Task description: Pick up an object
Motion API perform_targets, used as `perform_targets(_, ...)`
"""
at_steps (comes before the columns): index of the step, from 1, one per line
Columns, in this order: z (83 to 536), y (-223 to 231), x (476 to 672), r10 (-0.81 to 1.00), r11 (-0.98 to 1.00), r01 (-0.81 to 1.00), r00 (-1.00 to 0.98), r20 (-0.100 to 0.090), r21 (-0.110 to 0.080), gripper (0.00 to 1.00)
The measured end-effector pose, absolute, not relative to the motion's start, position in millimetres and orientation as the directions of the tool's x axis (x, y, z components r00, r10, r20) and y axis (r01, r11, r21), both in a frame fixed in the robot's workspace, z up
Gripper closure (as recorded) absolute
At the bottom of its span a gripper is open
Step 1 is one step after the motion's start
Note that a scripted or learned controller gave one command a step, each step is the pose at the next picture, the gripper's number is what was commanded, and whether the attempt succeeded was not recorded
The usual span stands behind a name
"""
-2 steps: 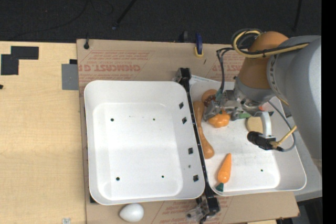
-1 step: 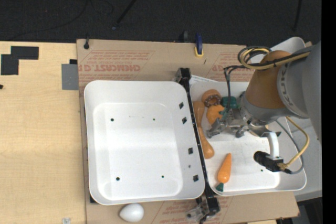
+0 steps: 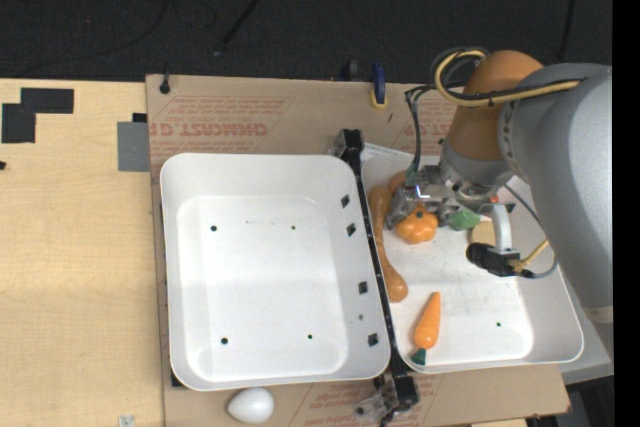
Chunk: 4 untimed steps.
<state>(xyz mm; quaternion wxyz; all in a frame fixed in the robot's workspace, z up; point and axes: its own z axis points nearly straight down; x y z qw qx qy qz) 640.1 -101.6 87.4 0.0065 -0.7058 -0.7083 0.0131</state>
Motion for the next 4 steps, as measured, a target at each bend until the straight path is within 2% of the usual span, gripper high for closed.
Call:
perform_targets(1, 87.4, -126.0, 618.5, 1.0, -0.001, 1.0, 0.001, 0.001, -0.005, 0.0)
perform_targets(2, 97.3, -126.1, 618.9, 1.0, 0.001, 1.0, -0.001, 0.001, -0.006, 1.0)
perform_targets(3, 192.9, -63.0, 645.9, 1.0, 0.006, 1.0, -0.006, 0.001, 0.005, 1.0)
perform_targets(4, 269.3, 29.3, 644.8, 1.0, 0.01, 1.0, -0.01, 0.003, 0.005, 1.0)
